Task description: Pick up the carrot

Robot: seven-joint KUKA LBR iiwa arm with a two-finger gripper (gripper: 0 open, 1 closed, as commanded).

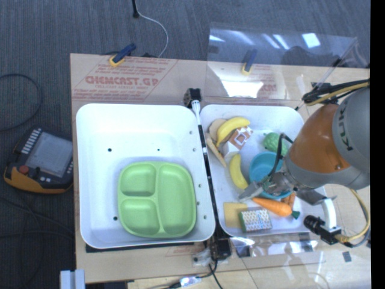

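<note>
Where the carrot [274, 206] lies in the right bin [295, 114], I log it as item one: orange, slender, long axis running across the bin from a pale tip on the left to a green-tufted end on the right, sitting just below the gripper [271, 187] and close enough that they may touch. I cannot tell whether the tool is spread or closed; the wrist hides it.

Item two, a sponge-like speckled block [257, 220], just below the carrot. Item three, a yellow wedge [234, 209], down and left of the tool. Item four, a blue cup [263, 166], directly above the tool. Items five and six, two bananas [231, 128], up and left. Item seven, a green vegetable [272, 141], above the cup.

Left bin [102, 131], well apart from the tool: a green divided plate [157, 198].

My judgement: the grasp should close across the carrot's short width.
</note>
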